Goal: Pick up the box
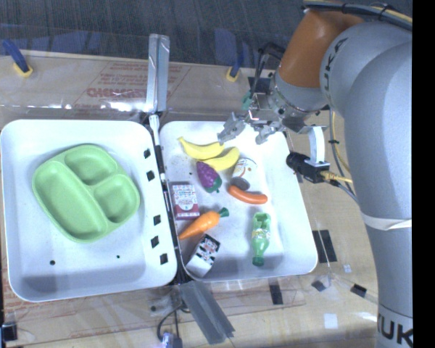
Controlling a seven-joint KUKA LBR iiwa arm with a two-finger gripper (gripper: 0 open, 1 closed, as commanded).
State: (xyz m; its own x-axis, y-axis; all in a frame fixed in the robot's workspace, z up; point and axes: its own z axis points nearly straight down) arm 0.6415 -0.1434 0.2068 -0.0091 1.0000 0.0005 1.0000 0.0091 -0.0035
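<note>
Basically nothing's done yet: your fingers [248, 127] hang spread w/ nothing between, over the right bin's [299, 216] far edge. Box [185, 199] lies untouched by the divider; approach & grasp remain.

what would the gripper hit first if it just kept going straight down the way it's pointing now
Probably the banana: the open gripper hangs over the right bin's far end, just above it. Depth is hard to judge, so it may meet bare bin floor instead.
</note>
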